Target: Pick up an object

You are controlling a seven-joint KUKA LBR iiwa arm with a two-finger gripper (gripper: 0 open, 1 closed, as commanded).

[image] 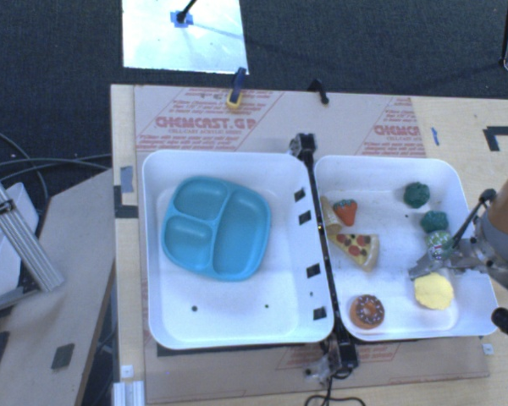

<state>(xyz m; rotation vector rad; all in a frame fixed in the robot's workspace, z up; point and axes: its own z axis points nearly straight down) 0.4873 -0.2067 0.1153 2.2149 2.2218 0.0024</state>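
Where the arm (504,244) comes in from the right, its claw (430,265) hangs low over the right bin (381,172), close to that bin's right wall. Whether the claw is open or closed cannot be told at this size, and nothing can be made out in its grip. Its tip lies just above a yellow lump (433,292) and just beside a small green-and-white ball (438,241); whether it touches either one cannot be told.

Farther up that same side of the bin sit two dark green pieces, one (434,221) near the ball and the other (416,194) toward the back corner. Across the bin, by the divider, a strawberry (345,211) lies at the back, with a pizza slice (354,247) just in front of it. A chocolate doughnut (367,311) with sprinkles rests near the front wall, to the left of the yellow lump.

Beside it, the left bin (186,311) holds one blue plate (215,228) with three compartments, set toward the middle and slightly turned. Both bins rest on a cardboard sheet (203,121) with red print.
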